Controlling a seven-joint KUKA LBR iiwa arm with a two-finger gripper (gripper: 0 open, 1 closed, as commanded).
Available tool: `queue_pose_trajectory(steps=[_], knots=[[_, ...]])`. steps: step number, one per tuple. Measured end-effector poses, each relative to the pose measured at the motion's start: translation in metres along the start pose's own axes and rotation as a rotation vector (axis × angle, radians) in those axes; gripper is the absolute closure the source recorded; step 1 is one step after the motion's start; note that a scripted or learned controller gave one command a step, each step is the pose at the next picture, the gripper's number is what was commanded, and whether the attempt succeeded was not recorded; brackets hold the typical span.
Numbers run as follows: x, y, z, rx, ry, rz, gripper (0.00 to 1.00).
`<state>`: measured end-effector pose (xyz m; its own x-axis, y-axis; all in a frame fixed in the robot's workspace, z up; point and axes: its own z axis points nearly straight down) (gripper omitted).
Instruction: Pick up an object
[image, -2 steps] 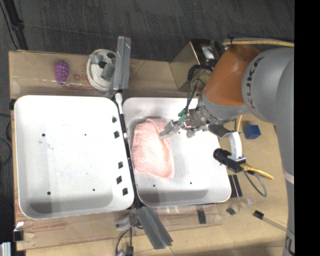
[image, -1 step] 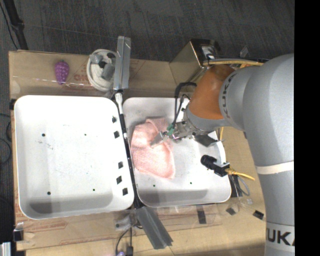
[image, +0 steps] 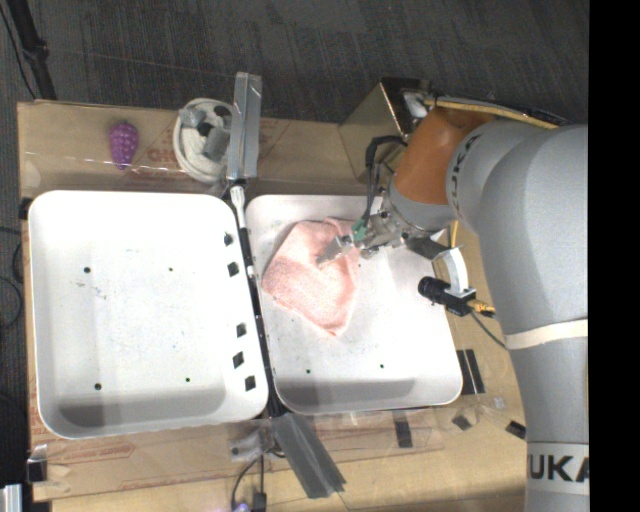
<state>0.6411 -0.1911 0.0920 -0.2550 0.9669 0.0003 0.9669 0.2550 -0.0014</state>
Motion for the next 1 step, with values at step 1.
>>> queue_pose_trajectory(steps=[1], knots=[[0.0007, 0.0006, -0.0094, 0.002, 0.0, -0.004, 1.0]])
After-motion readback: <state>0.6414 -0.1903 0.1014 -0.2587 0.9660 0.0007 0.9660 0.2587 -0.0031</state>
